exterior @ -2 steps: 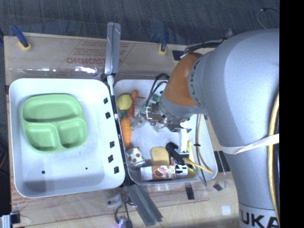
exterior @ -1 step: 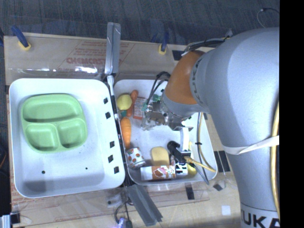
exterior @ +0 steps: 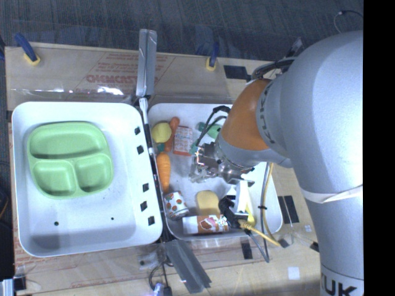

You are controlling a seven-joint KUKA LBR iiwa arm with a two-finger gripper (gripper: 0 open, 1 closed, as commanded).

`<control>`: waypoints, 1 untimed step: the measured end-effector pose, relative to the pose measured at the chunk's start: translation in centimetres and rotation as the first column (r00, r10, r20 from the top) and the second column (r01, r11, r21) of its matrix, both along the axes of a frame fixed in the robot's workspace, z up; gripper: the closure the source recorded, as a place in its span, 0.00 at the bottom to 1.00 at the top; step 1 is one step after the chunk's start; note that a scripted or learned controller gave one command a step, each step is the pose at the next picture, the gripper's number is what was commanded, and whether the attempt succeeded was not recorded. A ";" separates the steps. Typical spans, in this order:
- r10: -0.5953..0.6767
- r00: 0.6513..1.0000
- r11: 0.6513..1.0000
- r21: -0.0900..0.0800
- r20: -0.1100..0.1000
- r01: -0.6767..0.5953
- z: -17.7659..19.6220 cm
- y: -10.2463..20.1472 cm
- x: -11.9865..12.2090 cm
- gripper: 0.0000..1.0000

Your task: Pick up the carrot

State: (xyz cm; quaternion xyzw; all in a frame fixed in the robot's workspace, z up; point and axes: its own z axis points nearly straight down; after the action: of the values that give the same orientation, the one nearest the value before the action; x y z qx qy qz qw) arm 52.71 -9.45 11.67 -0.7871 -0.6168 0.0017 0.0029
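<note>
Grey arm [exterior: 327, 122] looms over the right bin [exterior: 185, 113]; carrot [exterior: 163, 170] lies lengthwise left of the claw [exterior: 202, 165].

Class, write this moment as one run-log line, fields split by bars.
arm: over right white bin | hand: right of the orange carrot, apart | carrot: lying by left wall | green three-section plastic tray: left bin
</note>
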 end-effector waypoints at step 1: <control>-0.240 0.971 0.971 -0.001 0.000 0.240 -2.6 -0.1 -2.8 1.00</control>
State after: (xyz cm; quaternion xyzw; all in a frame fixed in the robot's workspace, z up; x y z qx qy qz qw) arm 49.91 -9.53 9.10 -0.8560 -0.5170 0.0017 0.0027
